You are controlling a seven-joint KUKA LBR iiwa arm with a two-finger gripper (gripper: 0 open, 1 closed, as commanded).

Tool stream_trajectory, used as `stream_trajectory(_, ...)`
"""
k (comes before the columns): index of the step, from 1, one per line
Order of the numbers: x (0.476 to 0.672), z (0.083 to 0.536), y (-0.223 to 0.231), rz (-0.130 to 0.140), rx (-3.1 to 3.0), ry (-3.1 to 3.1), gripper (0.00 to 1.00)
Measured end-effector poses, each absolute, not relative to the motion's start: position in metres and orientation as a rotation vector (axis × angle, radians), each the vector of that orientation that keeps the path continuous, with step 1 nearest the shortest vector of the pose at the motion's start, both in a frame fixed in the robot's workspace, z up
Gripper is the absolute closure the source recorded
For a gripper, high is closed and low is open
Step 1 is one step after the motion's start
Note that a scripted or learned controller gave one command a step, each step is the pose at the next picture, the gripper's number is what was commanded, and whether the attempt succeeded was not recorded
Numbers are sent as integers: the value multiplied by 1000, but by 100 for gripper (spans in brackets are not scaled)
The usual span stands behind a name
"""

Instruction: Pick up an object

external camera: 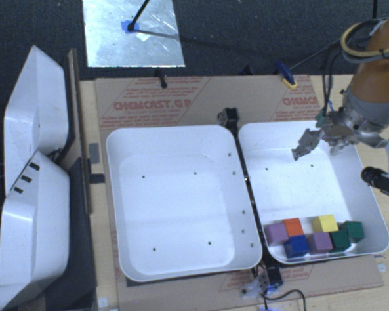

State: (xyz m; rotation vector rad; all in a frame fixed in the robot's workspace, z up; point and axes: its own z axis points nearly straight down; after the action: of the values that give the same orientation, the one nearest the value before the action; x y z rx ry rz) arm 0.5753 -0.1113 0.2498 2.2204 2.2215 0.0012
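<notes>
Left bin (177, 198): white, dotted with small dark spots. Right bin (301, 178): white. Blocks: two purple (276, 232) (320, 242), one orange (293, 227), one yellow (326, 224), one blue (296, 246), two dark green (352, 230) (340, 240). Arm (374, 81): orange band above a grey wrist. Gripper (307, 143): grey. Cardboard sheet (152, 101): tan with red lettering. Metal plate (132, 30): silver, with a blue mark. Clip (285, 74): blue and yellow. Floor covering (15, 24): dark blue-black. Stacked bins (31, 174) at left: white.
</notes>
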Motion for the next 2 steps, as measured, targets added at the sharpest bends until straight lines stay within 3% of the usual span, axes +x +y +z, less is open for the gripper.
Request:
stream_trajectory(1, 547, 184, -36, -2, 2218, 2230, 0)
stream_trajectory(2, 496, 187, 13, 1, 2217, 2228, 0)
